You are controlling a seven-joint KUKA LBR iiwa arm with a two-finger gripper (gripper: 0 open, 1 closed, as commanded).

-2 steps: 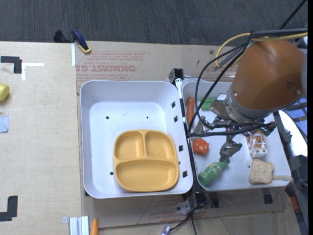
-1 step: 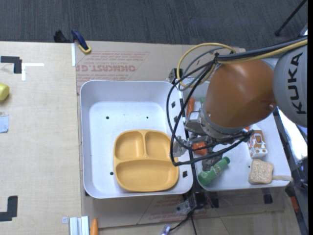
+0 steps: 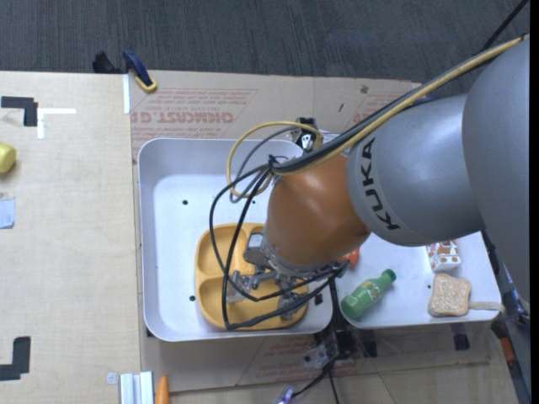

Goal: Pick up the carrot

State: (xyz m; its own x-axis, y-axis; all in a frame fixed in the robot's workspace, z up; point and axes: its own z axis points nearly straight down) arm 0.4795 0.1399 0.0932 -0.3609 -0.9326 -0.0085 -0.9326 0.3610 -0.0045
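Camera view, and the arm (image 3: 421, 167) reaches in from the right, its orange band (image 3: 316, 209) hanging over the left bin (image 3: 148, 225) at the middle of the frame. Beneath it, the end effector (image 3: 269, 281) sits low over a yellow divided tray (image 3: 216, 263) in the lower part of that bin, wrapped in black cables; apart or together, I cannot tell, the wrist hides it.

Now, the carrot: a small orange-red sliver (image 3: 353, 258) peeks out at the band's right edge, near the wall between the bins. That could be it, though too little shows to be sure. If so, the tool looks set too far left, over the tray instead of its target.

Over in the right bin (image 3: 404, 320), a green bottle (image 3: 368, 295) and a toast slice (image 3: 449, 295) lie apart, untouched. Pick not yet made, by my read.
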